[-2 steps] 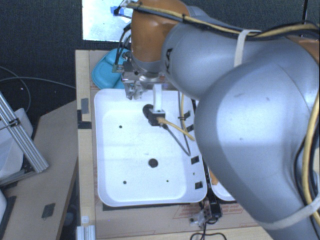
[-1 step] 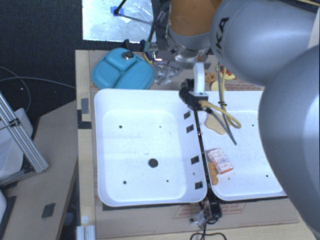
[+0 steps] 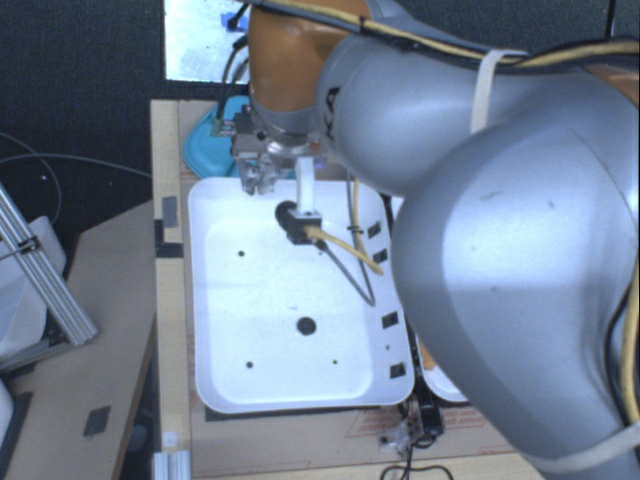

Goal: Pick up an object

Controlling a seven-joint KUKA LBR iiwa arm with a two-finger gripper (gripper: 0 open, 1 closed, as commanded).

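White and smooth, the left bin (image 3: 215, 368) looked like a shallow plastic tray with soft round corners. It sat on the pale brown bench (image 3: 172, 298), which looked like flat wood. On the bin's floor you could see a few tiny black dots and one bigger dark round spot (image 3: 306, 326). You could not tell if that spot was a thing or just a mark.

A blue thing (image 3: 205, 146) with a round, shiny edge lay just past the bin's far left corner. It sat outside the rim, and the arm hid part of it.

Your big grey arm (image 3: 480, 198) was smooth and fat like a pipe. It covered most of the right bin (image 3: 445, 383), so just a small white curve of it peeked out. The orange band (image 3: 290, 38) sat up high, and under it the small metal hand (image 3: 258, 175) hung over the left bin's far edge, near the blue thing. You could not tell if the hand was spread or pressed together, and you could see nothing in it.

Beside the hand a white stick (image 3: 305, 188) pointed down to a black lump (image 3: 292, 223). A thin yellow cable (image 3: 345, 246) ran from the lump over the bin.
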